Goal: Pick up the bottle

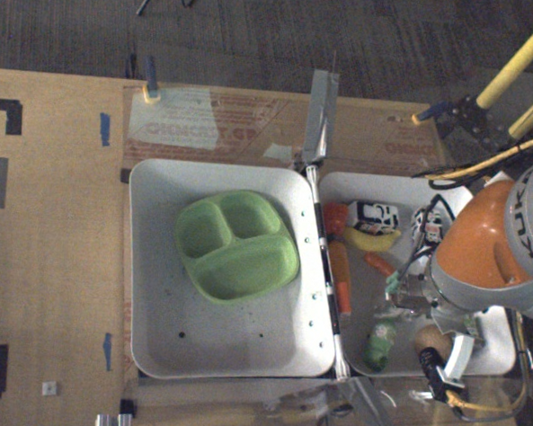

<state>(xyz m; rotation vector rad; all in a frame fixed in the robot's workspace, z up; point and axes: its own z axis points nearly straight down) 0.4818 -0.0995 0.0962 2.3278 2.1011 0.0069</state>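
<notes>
The small green plastic bottle (381,342) lay near the front edge of the right shallow white bin (501,357), just below the grey arm's gripper (408,295); its grip could not be told. A green divided plastic plate (237,245) sat in the left white bin (154,291).

Green bottle (381,342) lies in right bin (501,357); green plate (237,245) in left bin (155,273).
</notes>
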